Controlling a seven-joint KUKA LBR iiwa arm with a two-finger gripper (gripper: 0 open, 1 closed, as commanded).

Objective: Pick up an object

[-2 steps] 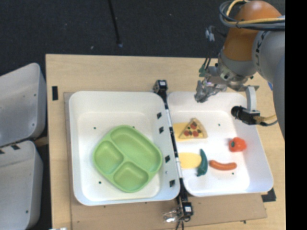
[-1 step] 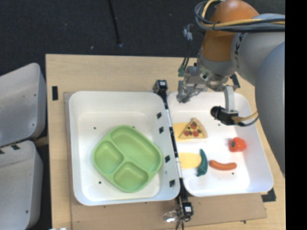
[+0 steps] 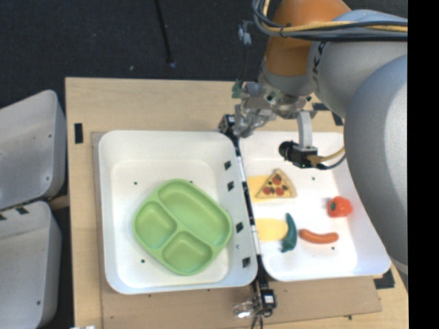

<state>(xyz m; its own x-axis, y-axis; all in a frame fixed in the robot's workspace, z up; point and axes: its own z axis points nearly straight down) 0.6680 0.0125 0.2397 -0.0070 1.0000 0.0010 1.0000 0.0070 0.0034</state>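
The right bin (image 3: 343, 262) holds several toy foods: a pizza slice (image 3: 276, 186), a yellow piece (image 3: 269, 229), a dark green vegetable (image 3: 289, 234), a sausage (image 3: 319, 236) and a red tomato (image 3: 339, 207). My gripper (image 3: 241, 120) hangs over the far left corner of the right bin, close to the divider between the bins. It stands apart from the pizza slice, which lies nearer the camera and to its right. I see no object in it.
A green divided plate (image 3: 181, 226) lies in the left bin (image 3: 110, 184). The big grey arm (image 3: 370, 81) covers the right bin's far right side. A black part with cables (image 3: 299, 153) hangs off the wrist above that bin.
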